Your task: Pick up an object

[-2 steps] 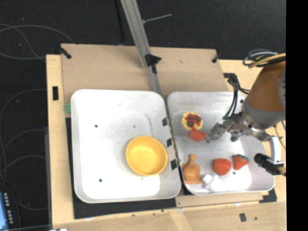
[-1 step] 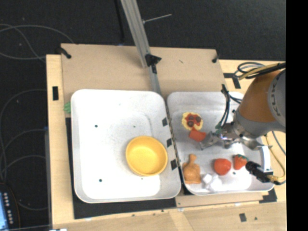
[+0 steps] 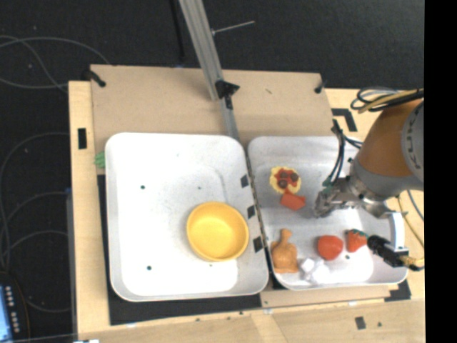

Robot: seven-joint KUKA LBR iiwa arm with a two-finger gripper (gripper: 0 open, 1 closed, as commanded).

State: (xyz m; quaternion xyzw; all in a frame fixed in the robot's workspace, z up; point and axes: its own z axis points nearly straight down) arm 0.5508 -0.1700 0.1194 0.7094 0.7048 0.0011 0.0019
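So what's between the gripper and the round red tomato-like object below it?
Bare white bin floor, in the camera view: nothing lies between the gripper and the round red tomato-like object.

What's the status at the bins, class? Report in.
Gripper low in right bin, nothing seen held. Red piece just beside it. Tomato nearby.

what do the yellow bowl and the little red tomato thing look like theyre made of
The round yellow bowl in the left white bin looks like moulded plastic: even colour, smooth matte inside, soft rim. The small red tomato-shaped toy in the right white bin is probably plastic or rubber play food, uniformly red; the view is too coarse to say which.
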